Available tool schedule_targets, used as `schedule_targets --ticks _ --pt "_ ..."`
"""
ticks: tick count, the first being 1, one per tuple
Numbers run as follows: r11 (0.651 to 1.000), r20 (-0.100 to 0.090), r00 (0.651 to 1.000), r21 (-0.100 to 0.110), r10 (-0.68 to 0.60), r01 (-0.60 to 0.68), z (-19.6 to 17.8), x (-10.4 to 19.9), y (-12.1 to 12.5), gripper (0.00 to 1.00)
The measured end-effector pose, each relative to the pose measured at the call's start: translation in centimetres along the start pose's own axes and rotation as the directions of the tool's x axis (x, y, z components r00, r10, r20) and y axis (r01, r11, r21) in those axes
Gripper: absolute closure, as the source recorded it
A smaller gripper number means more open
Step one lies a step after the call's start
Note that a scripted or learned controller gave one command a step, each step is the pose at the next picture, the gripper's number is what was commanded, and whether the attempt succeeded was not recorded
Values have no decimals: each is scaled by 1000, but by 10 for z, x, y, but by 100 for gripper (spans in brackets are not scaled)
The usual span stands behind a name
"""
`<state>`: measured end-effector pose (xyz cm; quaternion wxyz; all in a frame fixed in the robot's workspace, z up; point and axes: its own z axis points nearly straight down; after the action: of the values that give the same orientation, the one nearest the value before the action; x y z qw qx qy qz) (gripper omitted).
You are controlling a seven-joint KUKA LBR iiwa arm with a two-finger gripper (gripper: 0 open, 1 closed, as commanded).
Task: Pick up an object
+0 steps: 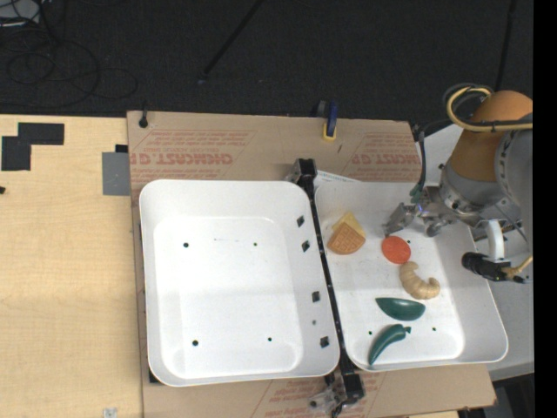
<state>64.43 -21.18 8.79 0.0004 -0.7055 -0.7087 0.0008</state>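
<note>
The arm comes in from the right with its orange band showing above the wrist, much of its grey body cut off at the frame's edge, and the gripper [416,219] hangs low over the upper part of the right bin [474,342]. Its metal parts blur together there — whether the hand is spread or pressed together I cannot tell, and nothing can be made out between its tips. Just below it lies a small red round piece [396,250], close to the gripper but seemingly apart from it. To the left of that, near the divider between the bins, sits a tan wedge [346,235] that looks like a slice of bread or cheese. Below the red piece rests a pale curved object [419,282], and under it a dark green leaf-like shape [401,307], then a second, longer green piece [387,341] near the bin's front wall; what those two are is hard to say. The left bin [157,233] sits alongside, touching the right one along a row of black clips. Both bins rest on a cardboard sheet [218,151].
</note>
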Motion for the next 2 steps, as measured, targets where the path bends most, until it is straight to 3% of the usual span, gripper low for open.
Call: schedule_targets --ticks 2 --pt "1000 0 1000 0 0 0 0 0 0 0"
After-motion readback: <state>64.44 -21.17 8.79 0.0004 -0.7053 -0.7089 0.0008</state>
